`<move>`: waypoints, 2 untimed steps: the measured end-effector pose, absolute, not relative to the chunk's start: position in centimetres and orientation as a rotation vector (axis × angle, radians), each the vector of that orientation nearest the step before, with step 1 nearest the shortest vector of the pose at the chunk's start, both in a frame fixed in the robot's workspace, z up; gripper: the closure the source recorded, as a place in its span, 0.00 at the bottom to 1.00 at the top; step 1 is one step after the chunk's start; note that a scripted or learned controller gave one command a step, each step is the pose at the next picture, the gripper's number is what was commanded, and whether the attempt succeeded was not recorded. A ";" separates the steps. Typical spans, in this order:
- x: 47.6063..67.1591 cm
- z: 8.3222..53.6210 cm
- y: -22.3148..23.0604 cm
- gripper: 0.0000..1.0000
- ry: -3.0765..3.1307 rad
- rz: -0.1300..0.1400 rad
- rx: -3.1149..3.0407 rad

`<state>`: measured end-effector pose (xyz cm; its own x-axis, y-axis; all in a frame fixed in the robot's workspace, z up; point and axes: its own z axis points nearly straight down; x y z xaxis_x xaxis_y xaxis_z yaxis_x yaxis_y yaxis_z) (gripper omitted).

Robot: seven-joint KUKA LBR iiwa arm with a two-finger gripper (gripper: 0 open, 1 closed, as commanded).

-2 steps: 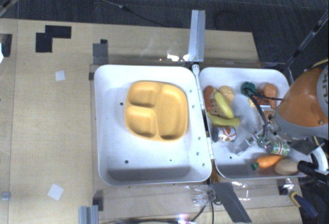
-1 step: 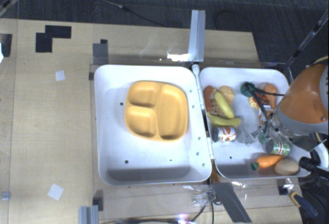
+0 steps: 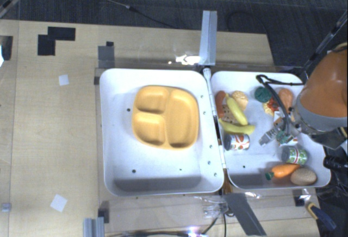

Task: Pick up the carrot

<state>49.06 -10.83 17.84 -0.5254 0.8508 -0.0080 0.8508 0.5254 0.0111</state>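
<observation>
Jaws [image 3: 272, 136] hover mid-bin; carrot [image 3: 284, 171] lies by near rim.

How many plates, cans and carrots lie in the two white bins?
Plates: 1, the yellow plate, in the left bin.
Cans: 2, a silver can and a green can, in the right bin.
Carrots: 1, the carrot with a green end, in the right bin.
Total: 4.

Arm [image 3: 326, 94] runs off the frame's right edge, its bulk covering the right bin's [image 3: 239, 176] far-right side; the hand [image 3: 277, 133] too small to read.
</observation>
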 end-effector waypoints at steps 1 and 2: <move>48.8 13.7 -14.6 1.00 2.855 0.002 1.297; 48.8 10.8 -19.8 1.00 2.745 0.002 1.514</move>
<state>48.85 -19.79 10.82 -0.5335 0.8458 -0.0052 0.8458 0.5335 0.0040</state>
